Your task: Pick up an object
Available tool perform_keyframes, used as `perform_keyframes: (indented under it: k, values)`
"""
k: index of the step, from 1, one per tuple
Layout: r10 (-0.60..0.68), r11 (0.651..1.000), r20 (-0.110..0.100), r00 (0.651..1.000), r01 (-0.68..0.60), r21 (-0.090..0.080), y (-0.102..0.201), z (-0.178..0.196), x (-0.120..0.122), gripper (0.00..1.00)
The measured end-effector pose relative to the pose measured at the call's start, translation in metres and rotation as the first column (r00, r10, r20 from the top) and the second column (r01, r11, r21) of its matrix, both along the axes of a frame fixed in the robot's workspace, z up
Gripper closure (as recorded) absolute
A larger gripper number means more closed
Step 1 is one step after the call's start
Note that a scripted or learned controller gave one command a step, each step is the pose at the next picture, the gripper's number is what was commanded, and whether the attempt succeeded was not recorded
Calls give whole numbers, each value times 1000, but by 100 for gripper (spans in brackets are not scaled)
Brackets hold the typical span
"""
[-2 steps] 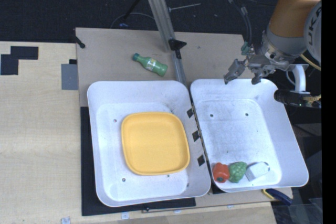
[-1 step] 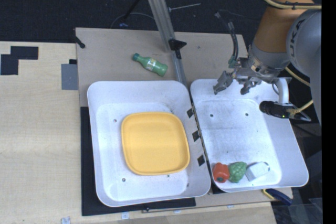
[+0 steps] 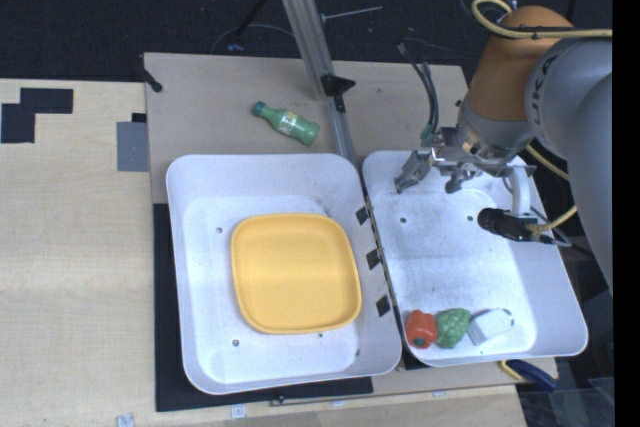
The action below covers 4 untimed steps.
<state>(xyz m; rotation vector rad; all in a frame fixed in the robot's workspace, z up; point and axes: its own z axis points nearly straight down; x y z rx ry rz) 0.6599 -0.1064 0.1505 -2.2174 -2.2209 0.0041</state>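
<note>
My gripper (image 3: 427,181) hangs over the far end of the right bin (image 3: 450,265), open, with nothing between its fingers. At that bin's near edge three small things lie in a row: a red piece (image 3: 420,328), a green bumpy piece (image 3: 452,326) and a white piece (image 3: 490,324). They lie well away from the gripper, toward the front. A yellow square plate (image 3: 295,271) rests in the middle of the left bin (image 3: 195,215).
A green bottle (image 3: 286,122) lies on its side on the bench behind the left bin. A slanted aluminium bar (image 3: 310,25) rises behind the gap between the bins. Black clips (image 3: 372,255) join the bins' inner walls.
</note>
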Motion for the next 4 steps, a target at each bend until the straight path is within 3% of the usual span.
perform_keyframes:
  k: [1, 2, 4]
  values:
    - [0, 1000, -1, 1000, 0, 0, 1, -53, -1, 0]
    - [-1, 1000, 4, 1000, 1, -1, 0, -40, 0, 100]
    - [-3, 1000, 9, 1000, 3, -1, -9, 71, 5, 100]
